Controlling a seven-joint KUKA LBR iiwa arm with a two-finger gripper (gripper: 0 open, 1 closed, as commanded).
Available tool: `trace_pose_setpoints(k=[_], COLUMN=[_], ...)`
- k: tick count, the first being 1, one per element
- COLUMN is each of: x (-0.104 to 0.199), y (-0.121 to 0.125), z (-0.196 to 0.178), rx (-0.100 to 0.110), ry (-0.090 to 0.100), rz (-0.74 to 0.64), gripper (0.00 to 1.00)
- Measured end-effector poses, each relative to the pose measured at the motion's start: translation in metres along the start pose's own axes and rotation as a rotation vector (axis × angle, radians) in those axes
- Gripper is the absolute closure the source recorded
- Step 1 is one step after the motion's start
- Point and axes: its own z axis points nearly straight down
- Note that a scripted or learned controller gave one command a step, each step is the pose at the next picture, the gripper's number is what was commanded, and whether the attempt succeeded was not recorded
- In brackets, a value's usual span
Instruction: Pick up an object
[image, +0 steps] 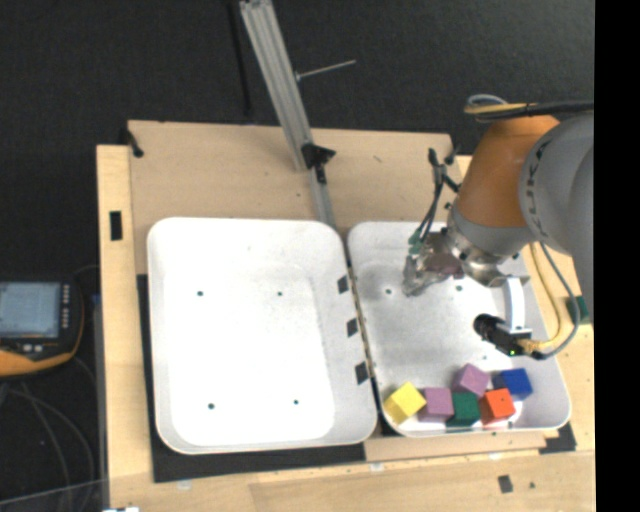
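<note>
Left bin (250, 330), smooth white plastic with rounded corners. In the right bin (400, 300), the gripper (415, 280) hangs low over the far floor, arm bent in from the right; its spread can't be made out. Well apart, along the near wall: yellow cube (406, 401) turned cornerwise, purple cube (438, 402), green cube (465, 406), orange cube (498, 404), blue cube (515, 382).

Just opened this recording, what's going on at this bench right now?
A grey and orange arm reaches in from the right, and its gripper is over the upper part of the right bin. Nothing can be seen between its fingers. The blocks to pick from are all clustered along the near edge of that bin: a yellow block, two purple blocks, a green block, an orange block and a blue block. The left bin sits beside it.
</note>
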Motion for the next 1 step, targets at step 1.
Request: trace_pose_setpoints(k=[1], x=[0.1481], y=[-0.0126], z=[-0.0340], rx=[-0.001], ry=[0.002], rz=[-0.003], gripper=[1.00])
